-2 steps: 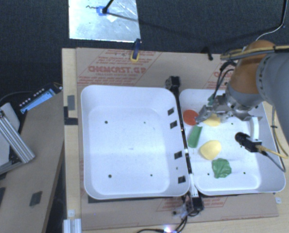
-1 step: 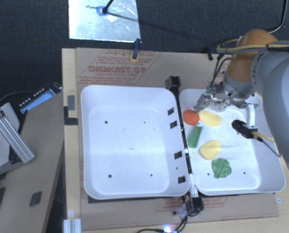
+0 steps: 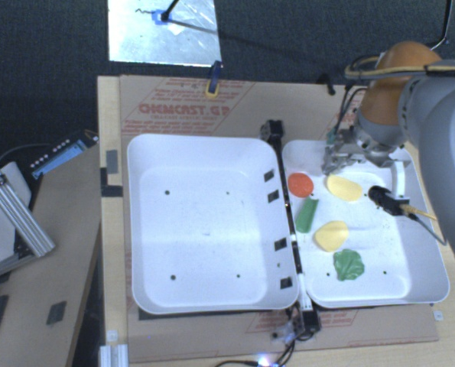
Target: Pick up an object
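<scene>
The jaws (image 3: 339,159) hang low over the far end of the right bin (image 3: 422,277), close to its far-left corner; whether they are parted or closed cannot be told from this angle, and nothing can be seen between them. Just beside them, nearer the bin's middle, lies a pale yellow oval piece (image 3: 344,187), and to its left a round orange-red piece (image 3: 300,183) sits by the bin's left wall. Below that, a green stick-shaped piece (image 3: 307,214) lies along the same wall. A second yellow piece (image 3: 331,235) rests near the bin's centre, with a green leafy piece (image 3: 349,264) beside it toward the near edge. The left bin (image 3: 204,228) adjoins it on the table (image 3: 112,205).
</scene>
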### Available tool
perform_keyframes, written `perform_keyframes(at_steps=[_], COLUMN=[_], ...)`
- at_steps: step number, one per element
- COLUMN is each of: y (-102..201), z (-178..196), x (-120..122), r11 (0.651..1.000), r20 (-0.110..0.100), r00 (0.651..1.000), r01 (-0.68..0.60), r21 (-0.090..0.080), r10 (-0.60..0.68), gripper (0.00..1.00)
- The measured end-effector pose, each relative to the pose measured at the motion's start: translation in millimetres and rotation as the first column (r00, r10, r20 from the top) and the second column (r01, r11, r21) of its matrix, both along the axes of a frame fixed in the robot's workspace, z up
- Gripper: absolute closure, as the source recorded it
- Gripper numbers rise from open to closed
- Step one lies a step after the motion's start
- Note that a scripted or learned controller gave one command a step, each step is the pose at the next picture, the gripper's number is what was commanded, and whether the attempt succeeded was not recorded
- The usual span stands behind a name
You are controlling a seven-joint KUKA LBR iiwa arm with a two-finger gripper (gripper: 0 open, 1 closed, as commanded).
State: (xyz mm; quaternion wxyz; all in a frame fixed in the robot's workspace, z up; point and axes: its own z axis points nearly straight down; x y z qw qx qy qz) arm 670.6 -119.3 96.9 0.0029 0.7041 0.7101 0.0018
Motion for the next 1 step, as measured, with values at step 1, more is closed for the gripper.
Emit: perform_keyframes(at_steps=[1], y=[-36.4], z=[91.5], x=[-0.8], r11=[1.000], r20=[0.001], r00=[1.000], r01=[0.008], r21=[-0.001], r10=[-0.008], gripper=[1.00])
